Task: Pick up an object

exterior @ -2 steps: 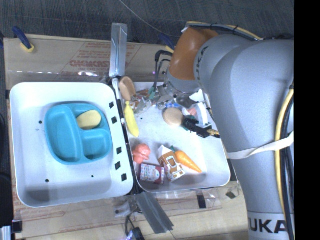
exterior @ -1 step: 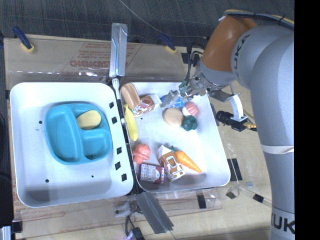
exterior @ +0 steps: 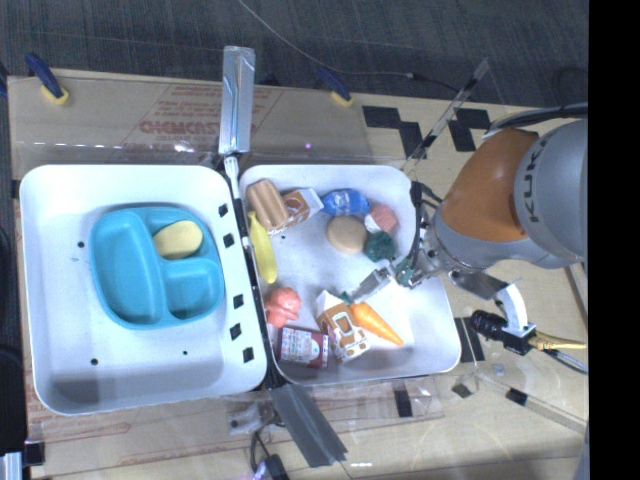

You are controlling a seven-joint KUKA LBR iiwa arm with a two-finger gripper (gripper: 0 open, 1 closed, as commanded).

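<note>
The right bin (exterior: 437,320) holds several toy foods. Along its back lie a hot dog (exterior: 266,203), a blue packet (exterior: 345,202), a tan round biscuit (exterior: 346,234), a pink piece (exterior: 385,218) and a dark green piece (exterior: 378,247). A banana (exterior: 263,252) lies along the left wall. Near the front sit a pink peach (exterior: 283,305), a red can (exterior: 301,346), a small juice carton (exterior: 342,331) and a carrot (exterior: 379,324). My gripper (exterior: 374,281) hangs low over the bin's middle right, just above the carton and carrot and below the green piece. Nothing shows in its grasp.
The left bin (exterior: 50,268) holds a blue divided tray (exterior: 135,268) with a yellow lemon-like piece (exterior: 179,238) in its back compartment. A metal bracket (exterior: 236,98) stands at the back between the bins. The arm's orange band (exterior: 490,193) hangs over the right bin's right wall.
</note>
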